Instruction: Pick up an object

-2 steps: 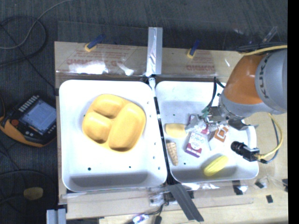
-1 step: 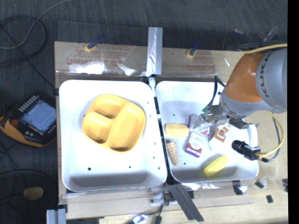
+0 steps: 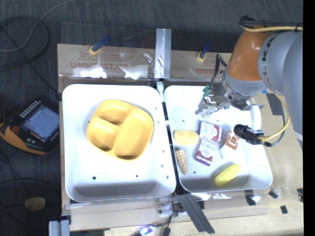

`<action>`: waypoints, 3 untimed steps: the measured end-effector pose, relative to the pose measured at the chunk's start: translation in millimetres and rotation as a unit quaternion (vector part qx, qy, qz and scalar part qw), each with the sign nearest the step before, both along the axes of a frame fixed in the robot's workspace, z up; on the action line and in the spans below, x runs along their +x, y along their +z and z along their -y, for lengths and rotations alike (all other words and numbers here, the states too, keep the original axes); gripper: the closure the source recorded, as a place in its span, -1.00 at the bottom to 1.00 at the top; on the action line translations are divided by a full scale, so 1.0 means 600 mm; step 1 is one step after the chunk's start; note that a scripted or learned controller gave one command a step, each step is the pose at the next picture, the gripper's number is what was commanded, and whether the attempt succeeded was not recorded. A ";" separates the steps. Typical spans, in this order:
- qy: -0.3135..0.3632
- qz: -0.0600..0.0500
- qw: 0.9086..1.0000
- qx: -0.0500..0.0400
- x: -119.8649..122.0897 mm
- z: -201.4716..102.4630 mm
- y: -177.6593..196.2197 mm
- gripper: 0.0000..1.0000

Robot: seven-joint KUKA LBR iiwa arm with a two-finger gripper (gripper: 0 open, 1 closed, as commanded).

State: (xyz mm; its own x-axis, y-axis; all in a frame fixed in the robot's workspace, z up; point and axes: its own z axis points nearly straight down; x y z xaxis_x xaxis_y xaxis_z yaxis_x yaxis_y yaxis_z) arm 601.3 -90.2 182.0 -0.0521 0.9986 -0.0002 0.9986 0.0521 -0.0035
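My gripper [image 3: 210, 103] hangs over the back of the right bin [image 3: 256, 181], just behind a red and white packet [image 3: 209, 130]; nothing shows in its grasp. A second red and white packet [image 3: 205, 152] lies in front of the first. Left of them rests a pale yellow rounded piece [image 3: 185, 137], with a ridged tan piece [image 3: 181, 162] near the bin's left wall. A small brown and orange item [image 3: 231, 141] lies to the right of the packets. A yellow lemon-like object [image 3: 227, 173] sits at the front.
The left bin [image 3: 78, 181] holds one large yellow lumpy object [image 3: 119, 128]. A black cable end [image 3: 246, 132] hangs off the arm over the right bin's right side. A handheld pendant [image 3: 34, 127] lies off the bench at the left.
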 end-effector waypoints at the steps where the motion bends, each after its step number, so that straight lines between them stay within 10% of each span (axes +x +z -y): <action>1: 0.078 -0.001 0.997 -0.001 0.007 0.084 -0.062 1.00; 2: 0.078 0.000 0.997 -0.001 0.008 0.084 -0.062 -1.00; 3: 0.080 0.006 0.997 -0.001 0.025 0.122 -0.154 -1.00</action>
